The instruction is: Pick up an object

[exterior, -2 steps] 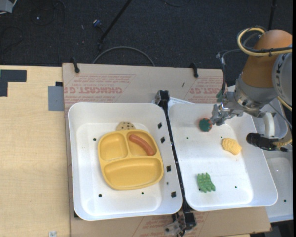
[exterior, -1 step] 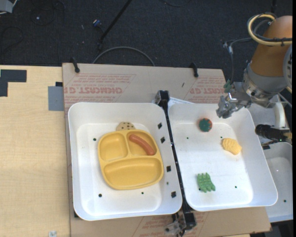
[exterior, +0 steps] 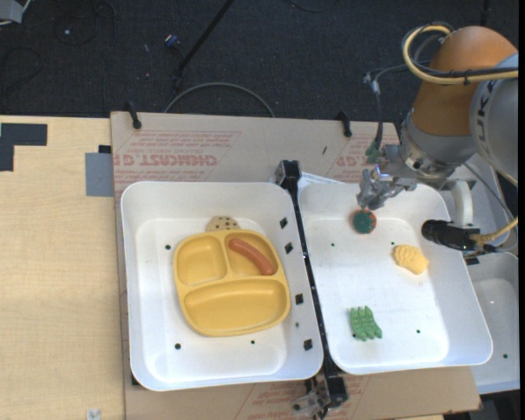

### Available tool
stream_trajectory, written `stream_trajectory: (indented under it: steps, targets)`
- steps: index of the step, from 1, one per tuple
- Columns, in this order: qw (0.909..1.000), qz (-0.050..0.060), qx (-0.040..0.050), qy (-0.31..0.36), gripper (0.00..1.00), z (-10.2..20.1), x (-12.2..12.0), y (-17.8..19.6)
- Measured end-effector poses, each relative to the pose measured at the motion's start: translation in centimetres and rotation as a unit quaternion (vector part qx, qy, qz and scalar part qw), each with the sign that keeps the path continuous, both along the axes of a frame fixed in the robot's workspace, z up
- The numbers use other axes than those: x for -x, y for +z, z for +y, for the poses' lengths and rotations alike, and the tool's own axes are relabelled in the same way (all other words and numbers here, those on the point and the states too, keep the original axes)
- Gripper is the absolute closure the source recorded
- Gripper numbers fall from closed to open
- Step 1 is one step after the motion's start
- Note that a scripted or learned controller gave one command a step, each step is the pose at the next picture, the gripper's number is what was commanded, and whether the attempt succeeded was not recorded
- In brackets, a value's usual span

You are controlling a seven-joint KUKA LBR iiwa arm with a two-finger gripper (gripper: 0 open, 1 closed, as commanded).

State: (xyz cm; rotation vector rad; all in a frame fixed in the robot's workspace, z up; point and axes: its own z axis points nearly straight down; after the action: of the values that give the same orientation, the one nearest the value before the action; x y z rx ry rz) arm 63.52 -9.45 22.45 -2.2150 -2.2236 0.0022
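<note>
My gripper (exterior: 368, 200) hangs over the back of the right bin (exterior: 394, 339), its tips just above a small dark green and red ball (exterior: 364, 222). The ball rests on the bin floor directly under the tips. A yellow corn-like piece (exterior: 410, 259) lies to the right in the same bin. A green leafy piece (exterior: 364, 323) lies near the bin's front. In the left bin (exterior: 149, 234) a yellow divided plate (exterior: 229, 309) holds a sausage (exterior: 253, 255) in its upper right compartment. A tan cookie (exterior: 222, 224) peeks out behind the plate.
A black divider (exterior: 299, 261) runs between the two bins. Cardboard (exterior: 192, 151) lies under the bins, and a wooden bench top (exterior: 44, 278) spreads to the left. Open floor lies in the middle of the right bin.
</note>
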Motion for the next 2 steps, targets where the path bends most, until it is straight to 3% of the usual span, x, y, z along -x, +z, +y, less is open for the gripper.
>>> stream_trajectory:
  steps: [2]
  targets:
    - [1.0000, -0.001, -0.0001, 0.001, 1.00, 10.6, -0.4, 0.0]
